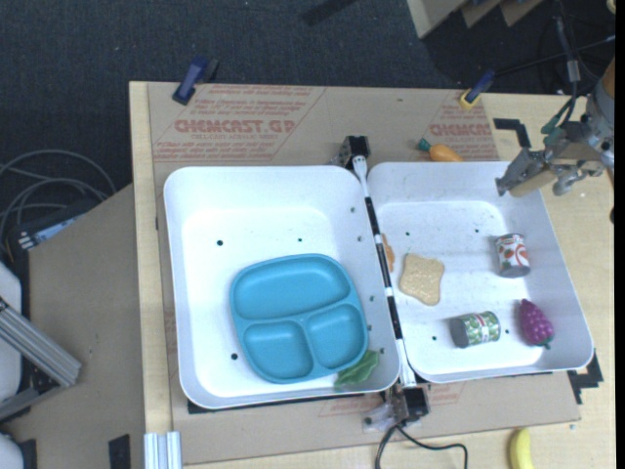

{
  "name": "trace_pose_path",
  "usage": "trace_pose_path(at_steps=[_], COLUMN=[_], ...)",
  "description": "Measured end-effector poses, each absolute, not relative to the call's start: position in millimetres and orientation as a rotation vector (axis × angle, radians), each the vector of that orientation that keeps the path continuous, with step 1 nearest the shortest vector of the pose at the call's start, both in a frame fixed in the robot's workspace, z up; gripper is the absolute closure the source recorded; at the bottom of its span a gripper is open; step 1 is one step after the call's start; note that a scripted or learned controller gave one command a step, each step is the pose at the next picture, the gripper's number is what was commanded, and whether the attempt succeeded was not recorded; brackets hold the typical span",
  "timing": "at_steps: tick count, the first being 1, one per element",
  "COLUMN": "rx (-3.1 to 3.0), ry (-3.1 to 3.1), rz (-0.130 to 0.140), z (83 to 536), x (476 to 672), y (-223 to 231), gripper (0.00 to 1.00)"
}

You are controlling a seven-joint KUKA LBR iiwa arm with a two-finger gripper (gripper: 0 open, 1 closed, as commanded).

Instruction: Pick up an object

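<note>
White-walled right bin [459,176] holds the red can [510,255] at centre right, so the gripper [535,172], open and empty at upper right, should descend squarely, straddling it before closing.

One fixed camera looks down from above at a slant, far enough back to take in both white bins — the left bin [195,213] and the right bin [459,189] — plus the surrounding bench [146,145] and dark floor [78,37].
</note>
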State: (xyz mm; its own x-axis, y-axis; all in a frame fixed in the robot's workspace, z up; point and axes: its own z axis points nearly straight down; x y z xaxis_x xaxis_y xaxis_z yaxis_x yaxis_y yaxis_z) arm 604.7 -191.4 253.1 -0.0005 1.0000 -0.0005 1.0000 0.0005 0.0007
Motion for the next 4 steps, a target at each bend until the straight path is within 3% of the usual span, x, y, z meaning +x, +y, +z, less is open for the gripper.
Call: trace_pose_path(at_steps=[1, 2, 3, 4], rx=[2.222, 2.224, 2.222, 2.218], ry=[2.224, 2.221, 2.229, 2.221], rz=[-0.001, -0.002, 0.005, 0.006], z=[195, 164, 84, 98], x=[556.8, 562.0, 578.8, 580.5], y=[-146, -193, -215, -217], gripper=[0.00, 0.00, 0.00, 1.00])
